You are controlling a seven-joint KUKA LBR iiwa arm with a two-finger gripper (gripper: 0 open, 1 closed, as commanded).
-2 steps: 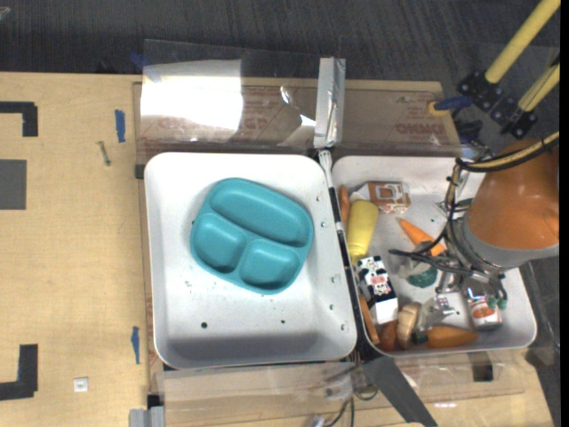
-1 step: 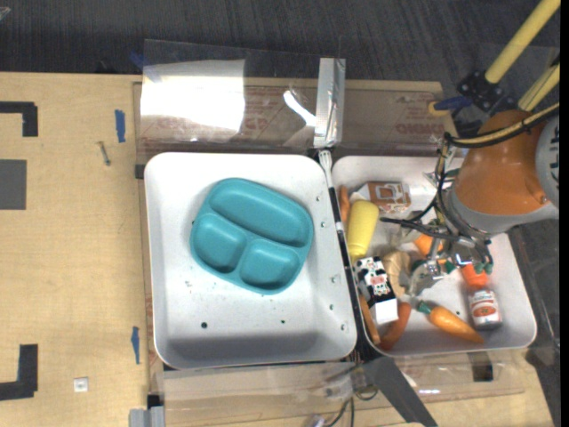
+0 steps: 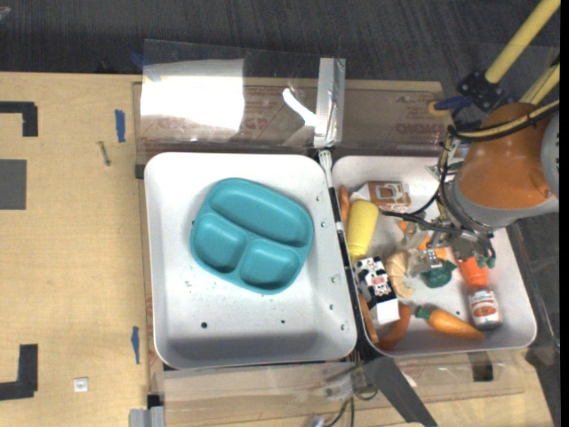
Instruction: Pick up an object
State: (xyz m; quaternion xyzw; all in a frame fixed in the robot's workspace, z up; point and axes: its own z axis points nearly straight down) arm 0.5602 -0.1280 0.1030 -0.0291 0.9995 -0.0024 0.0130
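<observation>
The right bin (image 3: 524, 323) holds several small toy foods. A yellow bottle (image 3: 360, 225) lies at its left side, with a black and white carton (image 3: 378, 287) just below it. An orange carrot (image 3: 449, 321) rests near the front wall, next to a small red-labelled jar (image 3: 484, 308). The arm's orange band (image 3: 502, 163) hangs over the bin's right half. Below it my gripper (image 3: 433, 261) is down among the items, right above a dark green piece (image 3: 437, 277) and a beige piece (image 3: 400, 265). The wrist and cables hide what lies directly under it.
The left bin (image 3: 169, 327) carries a teal divided plate (image 3: 252, 234) in its middle. A brown packet (image 3: 388, 194) lies at the back of the right bin and a brown sausage shape (image 3: 396, 327) at its front. A clear plastic sheet (image 3: 240, 100) stands behind the bins.
</observation>
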